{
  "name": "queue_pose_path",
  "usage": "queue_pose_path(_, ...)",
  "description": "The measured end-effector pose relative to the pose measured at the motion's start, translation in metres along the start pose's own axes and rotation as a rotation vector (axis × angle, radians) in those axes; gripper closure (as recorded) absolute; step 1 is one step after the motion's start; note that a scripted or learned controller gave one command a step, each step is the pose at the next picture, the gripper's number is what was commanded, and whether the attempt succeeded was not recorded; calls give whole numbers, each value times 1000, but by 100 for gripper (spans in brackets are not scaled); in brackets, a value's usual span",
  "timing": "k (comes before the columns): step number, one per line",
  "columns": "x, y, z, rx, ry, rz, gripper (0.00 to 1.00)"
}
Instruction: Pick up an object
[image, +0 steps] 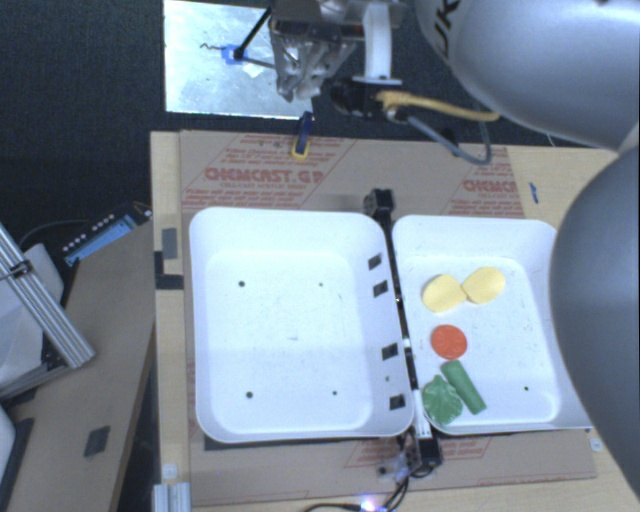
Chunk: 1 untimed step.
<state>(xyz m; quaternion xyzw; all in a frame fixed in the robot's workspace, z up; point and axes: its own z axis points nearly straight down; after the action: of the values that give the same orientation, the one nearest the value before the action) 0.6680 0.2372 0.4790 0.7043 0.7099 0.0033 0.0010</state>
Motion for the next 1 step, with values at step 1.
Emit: queue_pose_path(1, -3, -13, -61, -2, 0, 3, 100)
